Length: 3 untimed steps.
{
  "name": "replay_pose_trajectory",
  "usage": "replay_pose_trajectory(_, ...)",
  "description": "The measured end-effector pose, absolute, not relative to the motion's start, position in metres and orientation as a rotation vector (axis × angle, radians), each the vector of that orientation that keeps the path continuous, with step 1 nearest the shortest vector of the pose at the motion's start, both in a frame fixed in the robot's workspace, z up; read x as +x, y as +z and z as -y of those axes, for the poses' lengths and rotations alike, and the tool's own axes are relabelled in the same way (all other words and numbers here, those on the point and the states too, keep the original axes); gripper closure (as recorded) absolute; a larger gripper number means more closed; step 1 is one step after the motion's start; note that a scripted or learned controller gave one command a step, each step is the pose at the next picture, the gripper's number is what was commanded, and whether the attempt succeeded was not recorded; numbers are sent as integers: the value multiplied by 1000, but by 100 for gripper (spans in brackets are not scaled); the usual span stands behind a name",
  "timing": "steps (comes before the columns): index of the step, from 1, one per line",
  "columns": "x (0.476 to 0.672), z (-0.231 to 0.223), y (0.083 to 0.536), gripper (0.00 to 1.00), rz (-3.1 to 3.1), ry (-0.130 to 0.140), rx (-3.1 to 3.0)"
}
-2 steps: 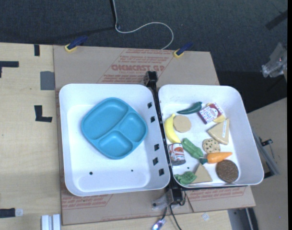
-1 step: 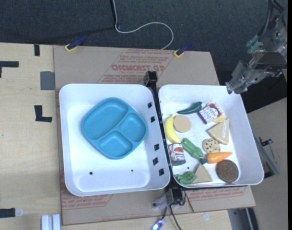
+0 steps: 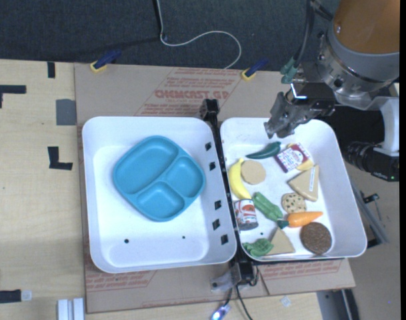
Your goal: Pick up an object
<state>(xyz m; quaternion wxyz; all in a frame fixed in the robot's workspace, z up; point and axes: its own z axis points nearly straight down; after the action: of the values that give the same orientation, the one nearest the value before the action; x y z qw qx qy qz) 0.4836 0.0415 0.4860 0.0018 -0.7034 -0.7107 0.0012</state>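
While hovering at the twelve o'clock edge of the right bin [image 3: 343, 179], gripper [image 3: 281, 129] carrying nothing yet; finger spread impossible to tell. Sitting just below, at six o'clock of it: dark green pepper [image 3: 263, 151]. Lying beyond, toward five o'clock: banana [image 3: 238, 181], cookie [image 3: 317, 237], carrot [image 3: 303, 219]. Still remaining: descending, closing, lifting. Resting untouched at nine o'clock: blue tray [image 3: 159, 177].

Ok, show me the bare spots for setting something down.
Left bin: bare floor in front of the blue tray, and its rear corners. Right bin: a bare rear-left patch behind the banana; everything forward is crowded with toy food.
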Motion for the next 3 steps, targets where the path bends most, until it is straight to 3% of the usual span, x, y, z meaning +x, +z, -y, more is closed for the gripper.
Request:
replay_pose_trajectory(1,483,-2,389,100,2212,16,-2220)
replay_pose_trajectory(2,482,-54,307,100,2222,12,-2210)
replay_pose_trajectory(3,484,11,418,100,2222,-10,-2232)
